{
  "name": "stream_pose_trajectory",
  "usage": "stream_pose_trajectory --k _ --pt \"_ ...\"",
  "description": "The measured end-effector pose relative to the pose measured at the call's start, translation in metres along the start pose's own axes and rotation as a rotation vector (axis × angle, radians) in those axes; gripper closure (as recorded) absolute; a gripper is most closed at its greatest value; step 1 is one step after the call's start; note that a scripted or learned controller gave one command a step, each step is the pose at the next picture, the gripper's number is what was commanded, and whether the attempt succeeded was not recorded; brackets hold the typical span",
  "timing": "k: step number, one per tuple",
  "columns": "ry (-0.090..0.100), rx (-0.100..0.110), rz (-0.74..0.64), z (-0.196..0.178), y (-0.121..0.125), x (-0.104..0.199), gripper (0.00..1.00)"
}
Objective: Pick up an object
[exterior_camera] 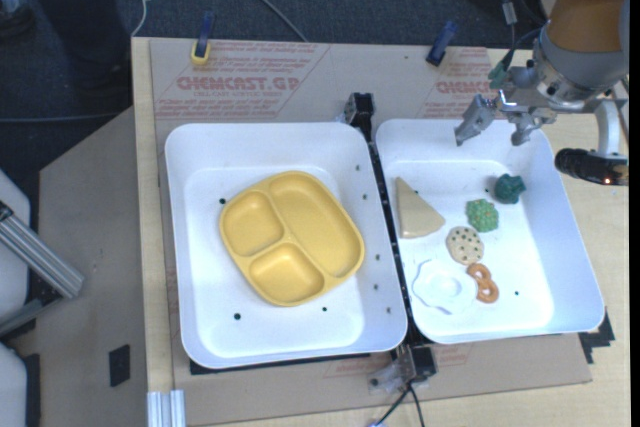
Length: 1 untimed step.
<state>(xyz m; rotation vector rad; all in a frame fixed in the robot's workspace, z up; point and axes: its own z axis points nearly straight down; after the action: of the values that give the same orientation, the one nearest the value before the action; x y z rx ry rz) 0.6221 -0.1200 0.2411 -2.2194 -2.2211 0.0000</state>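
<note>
Grey two-finger gripper (497,127) sits over the far rim of the right-hand shallow white bin (570,245), fingers spread apart, nothing between them. Orange-banded arm comes in from the upper right.

Right bin contents, all lying on the floor, none touched by the gripper:
- dark green lumpy toy piece (509,188), nearest the gripper, toward the far right side
- lighter green bumpy toy piece (482,214), just beside it, nearer the camera
- pale tan wedge shaped like a cheese slice (417,210), near the left wall
- beige speckled cookie-like disc (464,244), mid-bin
- orange pretzel-shaped piece (484,283), just below the cookie
- flat white fried-egg-like shape (439,287), left of the pretzel, hard to read against the white floor

Left-hand shallow white bin (200,315) holds a yellow plastic three-compartment tray (290,237), sitting tilted, roughly centred.

Both bins rest on a brown cardboard sheet (250,80) with red print. Two blue clips (204,37) on its far edge.
</note>
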Motion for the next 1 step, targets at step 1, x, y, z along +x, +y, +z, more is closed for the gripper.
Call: stream_pose_trajectory --k 1 --pt "0.001 0.007 0.0 0.0605 -0.0043 0.0071 0.0"
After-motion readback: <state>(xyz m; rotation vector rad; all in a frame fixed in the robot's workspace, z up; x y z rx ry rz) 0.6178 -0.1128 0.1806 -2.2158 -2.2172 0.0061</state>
